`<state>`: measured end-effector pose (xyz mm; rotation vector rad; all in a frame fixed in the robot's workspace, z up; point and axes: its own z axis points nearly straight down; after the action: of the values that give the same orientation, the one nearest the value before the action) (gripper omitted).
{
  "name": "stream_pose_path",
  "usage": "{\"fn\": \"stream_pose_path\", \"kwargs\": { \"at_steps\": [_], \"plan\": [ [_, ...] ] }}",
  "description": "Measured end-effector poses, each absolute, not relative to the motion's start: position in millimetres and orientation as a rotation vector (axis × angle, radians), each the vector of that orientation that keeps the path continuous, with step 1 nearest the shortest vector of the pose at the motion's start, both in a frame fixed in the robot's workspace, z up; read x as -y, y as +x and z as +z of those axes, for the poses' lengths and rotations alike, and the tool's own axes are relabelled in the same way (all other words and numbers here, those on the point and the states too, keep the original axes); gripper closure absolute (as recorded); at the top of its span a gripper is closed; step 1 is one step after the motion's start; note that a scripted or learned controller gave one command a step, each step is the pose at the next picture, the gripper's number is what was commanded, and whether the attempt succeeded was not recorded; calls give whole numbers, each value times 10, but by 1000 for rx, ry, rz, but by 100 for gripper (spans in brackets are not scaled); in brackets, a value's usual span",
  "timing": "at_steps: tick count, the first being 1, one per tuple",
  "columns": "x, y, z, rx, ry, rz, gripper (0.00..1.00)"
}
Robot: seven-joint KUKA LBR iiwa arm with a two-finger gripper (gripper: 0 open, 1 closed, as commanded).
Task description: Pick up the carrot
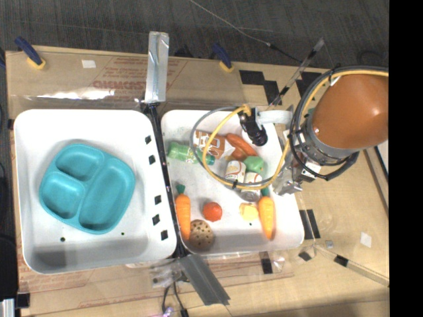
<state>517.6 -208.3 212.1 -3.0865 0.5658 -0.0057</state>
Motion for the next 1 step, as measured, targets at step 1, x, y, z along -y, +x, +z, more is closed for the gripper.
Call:
{"fn": "stream_pose_path", "kwargs": {
  "at_steps": [1],
  "plan": [
    [2076,5705,3150,-405,-3113,-14,100]
  ]
}}
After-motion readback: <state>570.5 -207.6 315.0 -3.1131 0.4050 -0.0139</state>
